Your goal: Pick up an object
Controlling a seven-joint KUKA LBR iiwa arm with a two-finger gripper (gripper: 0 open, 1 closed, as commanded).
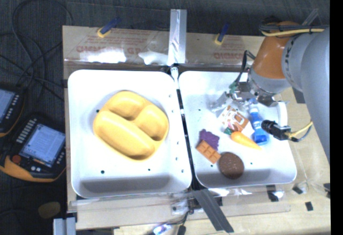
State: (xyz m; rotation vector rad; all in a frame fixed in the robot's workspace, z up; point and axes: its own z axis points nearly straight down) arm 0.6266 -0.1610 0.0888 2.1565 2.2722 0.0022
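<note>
A: So, where is the gripper?

B: Low over the right bin, at its upper right, under the orange band of the arm. Whether it is open or closed, I cannot tell; nothing clearly sits in its grasp.

A: And the things to pick?

B: Just below it lies a small printed packet, with a blue bottle beside that and an orange carrot touching the bottle's lower end. Farther down sit a purple piece, an orange waffle and a brown ball.

A: The other bin?

B: The left bin holds 1 big yellow bun-shaped thing, well apart from the gripper.
</note>
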